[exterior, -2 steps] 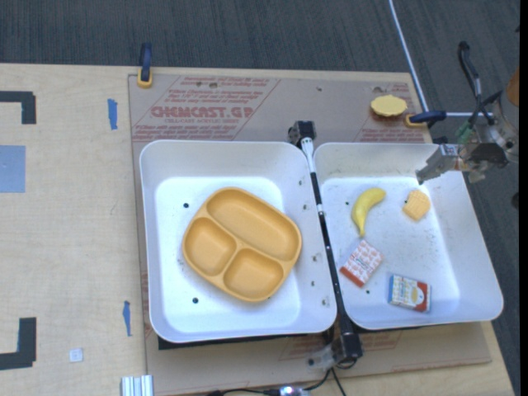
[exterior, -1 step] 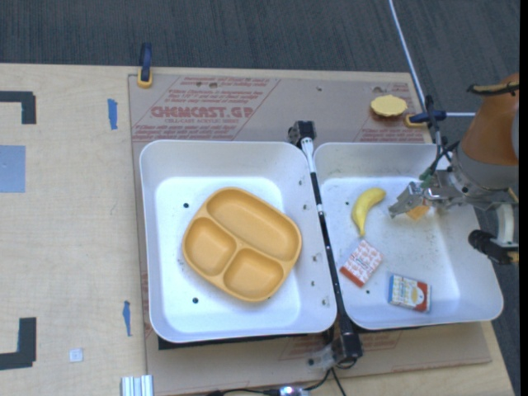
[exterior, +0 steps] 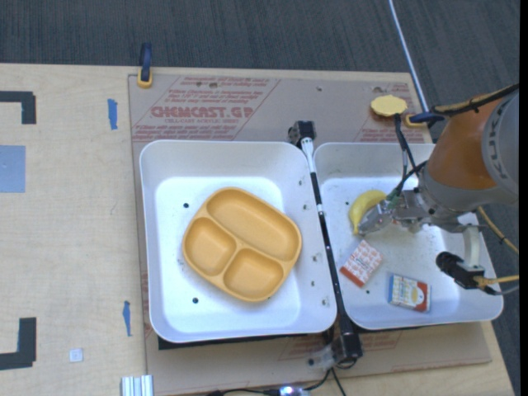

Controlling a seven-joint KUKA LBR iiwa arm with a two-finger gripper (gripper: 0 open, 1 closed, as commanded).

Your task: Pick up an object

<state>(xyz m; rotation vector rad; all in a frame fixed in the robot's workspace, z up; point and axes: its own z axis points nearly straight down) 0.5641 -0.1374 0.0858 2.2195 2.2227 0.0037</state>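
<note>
Rounded yellow three-compartment tray [exterior: 241,244]; curved banana [exterior: 364,207] touching metal end effector [exterior: 371,224].

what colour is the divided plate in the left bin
Yellow-orange, plain; the divided plate shows clearly in the camera view.

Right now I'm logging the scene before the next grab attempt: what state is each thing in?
Yellow divided plate: flat in the left bin, right side up.
Banana: in the right bin, at the gripper tips.
Red-and-white packet: lying flat, untouched.
Small carton: lying flat, untouched.
</note>
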